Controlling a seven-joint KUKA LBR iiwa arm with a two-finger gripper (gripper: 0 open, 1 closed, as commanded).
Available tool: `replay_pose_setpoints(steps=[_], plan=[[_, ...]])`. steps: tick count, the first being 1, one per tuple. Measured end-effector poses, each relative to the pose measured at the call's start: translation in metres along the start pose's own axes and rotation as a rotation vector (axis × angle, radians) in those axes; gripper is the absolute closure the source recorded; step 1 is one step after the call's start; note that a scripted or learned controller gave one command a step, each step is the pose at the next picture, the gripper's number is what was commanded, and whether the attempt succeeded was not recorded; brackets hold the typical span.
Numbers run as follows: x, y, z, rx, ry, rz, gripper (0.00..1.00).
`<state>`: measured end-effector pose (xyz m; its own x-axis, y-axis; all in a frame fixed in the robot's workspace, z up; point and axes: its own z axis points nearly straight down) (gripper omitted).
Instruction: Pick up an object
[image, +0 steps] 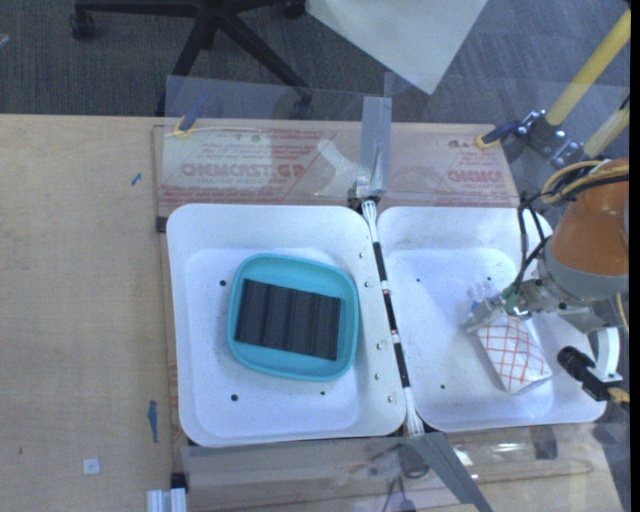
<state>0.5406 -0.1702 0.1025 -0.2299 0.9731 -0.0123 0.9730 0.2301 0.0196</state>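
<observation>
Reaching in from the right, grey arm with orange band (592, 240) lowered over the right shallow white bin (440, 240). End effector (497, 305) down at the upper left corner of a white paper tray with a red checked pattern (517, 357), metal fingertips touching or just above that corner; cannot tell whether released or clenched, and no sign of the tray lifted between the fingers. Paper tray lying flat on the floor of the right bin, toward its lower right part, long axis running on a diagonal from upper left near the end effector to lower right near the bin's rim. Lying in the left shallow white bin (200, 240), well apart, a teal rounded-rectangular plastic tray with a dark ribbed insert (292, 317), long axis roughly left to right, slightly tilted. Both bins side by side on the pale wooden counter (70, 300).
</observation>
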Motion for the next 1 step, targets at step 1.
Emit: replay_pose_setpoints(steps=[1], plan=[[0.041, 0.0107, -0.0773, 0.021, 0.01, 0.13, 1.0]])
